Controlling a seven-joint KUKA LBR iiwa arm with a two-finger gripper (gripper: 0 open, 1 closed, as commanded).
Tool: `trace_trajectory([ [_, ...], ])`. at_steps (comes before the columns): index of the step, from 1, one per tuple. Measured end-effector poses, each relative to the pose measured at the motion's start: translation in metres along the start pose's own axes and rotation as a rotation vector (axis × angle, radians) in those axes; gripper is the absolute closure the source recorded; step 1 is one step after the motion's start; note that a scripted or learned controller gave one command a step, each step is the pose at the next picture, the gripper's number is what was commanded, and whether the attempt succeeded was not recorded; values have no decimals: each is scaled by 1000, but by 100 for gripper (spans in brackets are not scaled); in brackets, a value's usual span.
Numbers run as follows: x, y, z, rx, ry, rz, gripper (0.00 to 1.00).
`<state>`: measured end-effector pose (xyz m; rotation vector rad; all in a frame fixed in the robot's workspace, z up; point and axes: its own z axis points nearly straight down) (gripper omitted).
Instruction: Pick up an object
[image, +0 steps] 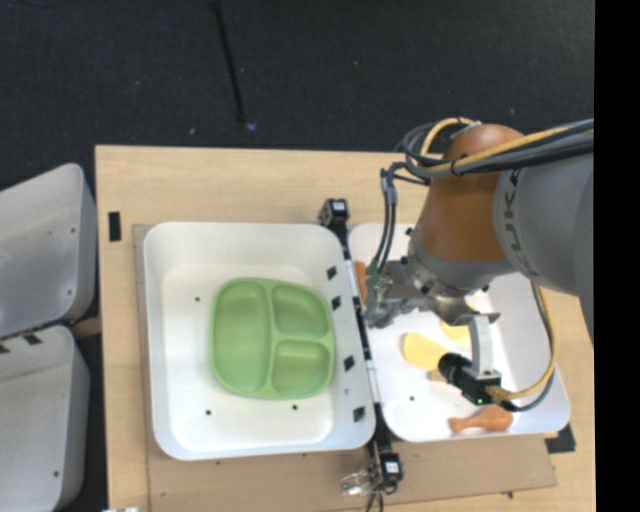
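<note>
My grey arm with its orange band (470, 200) hangs over the right white bin (530, 400). The gripper (384, 304) sits low at that bin's left wall, mostly hidden under the wrist. A pale yellow object (423, 350) lies on the bin floor just right of the gripper. A second yellow piece (456, 331) peeks out from under the arm. An orange, drumstick-shaped object (480, 422) lies near the bin's front edge. I see nothing held.
The left white bin (180, 250) holds a green divided plate (272, 338). A black module with a green light (472, 381) and looping cables hang off the arm over the right bin. The wooden bench (120, 190) surrounds both bins.
</note>
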<state>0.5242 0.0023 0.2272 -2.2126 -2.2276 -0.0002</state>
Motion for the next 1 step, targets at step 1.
trace_trajectory([
  [1, 43, -1, -4, -2, 0, 0, 100],
])
